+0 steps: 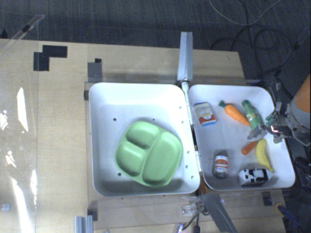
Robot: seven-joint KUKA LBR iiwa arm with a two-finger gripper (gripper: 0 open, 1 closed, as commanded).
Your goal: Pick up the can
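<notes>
Matt green plastic tray (pixel 149 153); pale wood bench (pixel 48 130).

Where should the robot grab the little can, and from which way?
The can looks like it stands upright near the right bin's front edge. Probably best to come straight down and pinch its round sides just below the top. The black-and-white thing sits close on its right, so fingers should likely close front to back.

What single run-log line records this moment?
task: pick up can | gripper: right bin's right side, near banana | can: upright, front of right bin, untouched
</notes>
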